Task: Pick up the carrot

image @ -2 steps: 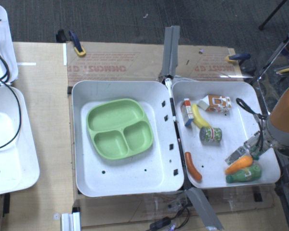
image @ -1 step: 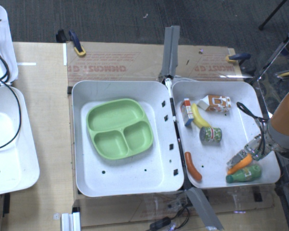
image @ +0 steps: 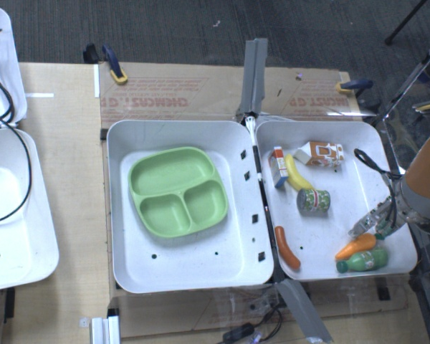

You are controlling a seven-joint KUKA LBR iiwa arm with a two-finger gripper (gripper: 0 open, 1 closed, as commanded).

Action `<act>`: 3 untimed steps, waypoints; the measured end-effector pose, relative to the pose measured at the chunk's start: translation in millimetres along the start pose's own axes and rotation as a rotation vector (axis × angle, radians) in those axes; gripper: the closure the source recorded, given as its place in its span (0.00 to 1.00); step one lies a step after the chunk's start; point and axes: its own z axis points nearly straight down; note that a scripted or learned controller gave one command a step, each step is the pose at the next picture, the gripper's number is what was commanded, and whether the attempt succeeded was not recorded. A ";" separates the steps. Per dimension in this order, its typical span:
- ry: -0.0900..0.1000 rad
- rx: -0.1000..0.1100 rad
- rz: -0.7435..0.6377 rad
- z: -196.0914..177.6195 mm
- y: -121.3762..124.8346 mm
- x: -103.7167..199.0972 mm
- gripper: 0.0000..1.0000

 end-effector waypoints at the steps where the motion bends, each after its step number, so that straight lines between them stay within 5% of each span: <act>1: 0.001 0.000 0.000 0.2 -0.1 0.1 0.00; 2: -0.002 0.001 -0.066 -136.3 5.5 7.6 0.00; 3: 0.001 0.005 0.463 -99.2 19.8 32.0 0.00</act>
